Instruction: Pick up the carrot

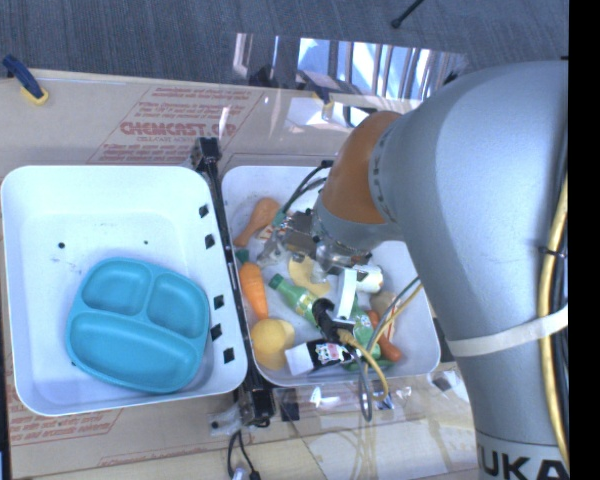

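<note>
The carrot (254, 288), orange with a green stub at its top, lies along the left wall of the right bin (417, 278). My gripper (315, 251) hangs low over the middle of that bin, just right of the carrot and apart from it, under the orange wrist band (358, 183). Nothing shows in its grip. A second orange piece (261, 217) lies at the bin's back left.
Crowded around the carrot are a green bottle (298, 296), a yellow lemon (270, 340), a white bottle with a black label (320, 353) and a small orange item (384, 346). The left bin (40, 208) holds a blue divided plate (138, 323). A black divider (220, 258) separates the bins.
</note>
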{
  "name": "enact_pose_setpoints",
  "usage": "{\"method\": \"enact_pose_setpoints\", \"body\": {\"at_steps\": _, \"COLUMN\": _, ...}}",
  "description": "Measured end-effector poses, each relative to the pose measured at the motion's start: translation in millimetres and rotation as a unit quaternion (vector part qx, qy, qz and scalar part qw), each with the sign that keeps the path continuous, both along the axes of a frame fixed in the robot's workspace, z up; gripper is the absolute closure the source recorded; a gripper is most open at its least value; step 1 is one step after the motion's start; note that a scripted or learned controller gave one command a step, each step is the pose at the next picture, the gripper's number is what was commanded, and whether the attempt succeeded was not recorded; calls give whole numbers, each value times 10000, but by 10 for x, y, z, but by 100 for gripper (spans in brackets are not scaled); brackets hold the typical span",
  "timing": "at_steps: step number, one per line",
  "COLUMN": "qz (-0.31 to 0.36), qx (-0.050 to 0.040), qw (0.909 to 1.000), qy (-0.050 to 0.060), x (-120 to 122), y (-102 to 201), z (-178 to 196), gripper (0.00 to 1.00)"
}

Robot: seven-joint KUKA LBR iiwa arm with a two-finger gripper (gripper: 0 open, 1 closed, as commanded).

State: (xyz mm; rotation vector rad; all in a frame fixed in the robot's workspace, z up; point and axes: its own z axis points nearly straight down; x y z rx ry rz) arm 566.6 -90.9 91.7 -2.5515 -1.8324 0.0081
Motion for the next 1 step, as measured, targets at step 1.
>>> {"method": "enact_pose_setpoints", "body": {"at_steps": 1, "qz": 25, "qx": 21, "qw": 10000, "qy": 26, "x": -3, "y": 12, "z": 90, "gripper": 100}}
